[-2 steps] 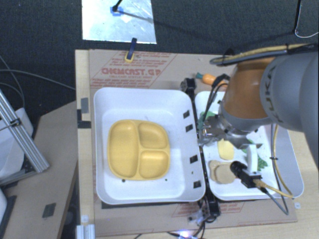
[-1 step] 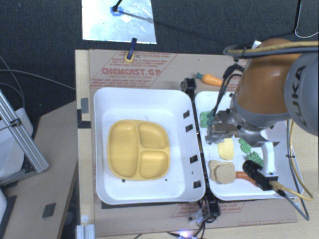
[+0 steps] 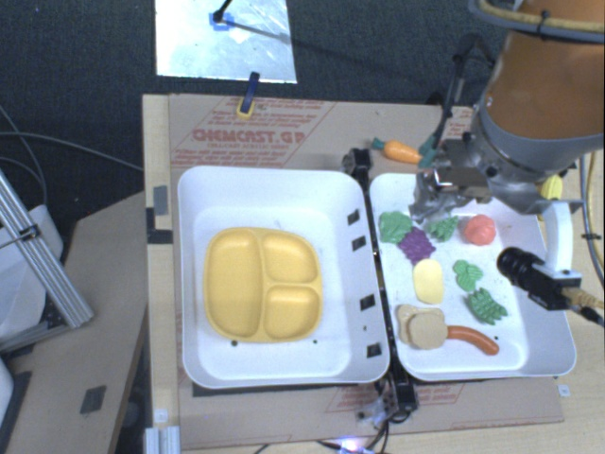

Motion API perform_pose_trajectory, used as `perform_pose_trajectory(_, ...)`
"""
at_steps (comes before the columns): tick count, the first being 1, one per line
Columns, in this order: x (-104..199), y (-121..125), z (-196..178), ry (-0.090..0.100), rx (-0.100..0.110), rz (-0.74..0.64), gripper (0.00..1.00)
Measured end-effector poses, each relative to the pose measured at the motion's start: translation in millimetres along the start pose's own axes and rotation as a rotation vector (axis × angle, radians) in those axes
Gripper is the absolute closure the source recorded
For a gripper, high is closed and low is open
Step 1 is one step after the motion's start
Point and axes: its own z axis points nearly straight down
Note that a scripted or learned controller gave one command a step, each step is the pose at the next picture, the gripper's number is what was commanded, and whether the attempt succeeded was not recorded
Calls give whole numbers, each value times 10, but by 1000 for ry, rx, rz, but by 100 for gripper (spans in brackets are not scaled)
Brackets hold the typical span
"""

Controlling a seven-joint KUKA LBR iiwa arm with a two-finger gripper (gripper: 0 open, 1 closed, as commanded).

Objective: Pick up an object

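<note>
Overhead slanted view of the bench with two white bins side by side. The left bin (image 3: 189, 282) holds a yellow divided plate (image 3: 263, 284). The right bin (image 3: 548, 348) holds the toy foods from which one is to be picked: a green leafy piece (image 3: 395, 224), a purple piece (image 3: 416, 245), a red tomato-like piece (image 3: 479, 229), a pale yellow oval (image 3: 428, 281), two further green pieces (image 3: 467, 274) (image 3: 486, 305), a tan bread-like round (image 3: 423, 328) and an orange-brown sausage (image 3: 473, 340). A carrot (image 3: 397, 149) lies outside the bin, beyond its far rim.

The gripper (image 3: 440, 192) hangs over the far part of the right bin, below the arm's grey and orange wrist (image 3: 548, 74). Its lower end appears to sit just above or against a small green piece (image 3: 441, 227); contact cannot be confirmed. Whether the jaws stand apart or together cannot be told, since the metal body hides them, and nothing is seen held between them.

Relation governing the next move: the nearest candidates cluster at 6 o'clock from the gripper, the small green piece directly beneath, the leafy piece toward 8 o'clock, the purple piece toward 7 o'clock and the red piece toward 4 o'clock. These are compact shapes without a marked long axis; the sausage, well apart toward 5 o'clock, lies with its length running roughly 10 to 4 o'clock. A short straight descent would likely suffice.
</note>
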Motion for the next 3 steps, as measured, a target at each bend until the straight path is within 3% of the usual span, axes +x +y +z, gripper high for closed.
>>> perform_pose_trajectory(1, -12, -3, -32, -4, 12, -3, 100)
perform_pose_trajectory(2, -776, 75, 716, -7, 22, 15, 100)
perform_pose_trajectory(3, -599, -46, 1172, -3, 21, 6, 100)
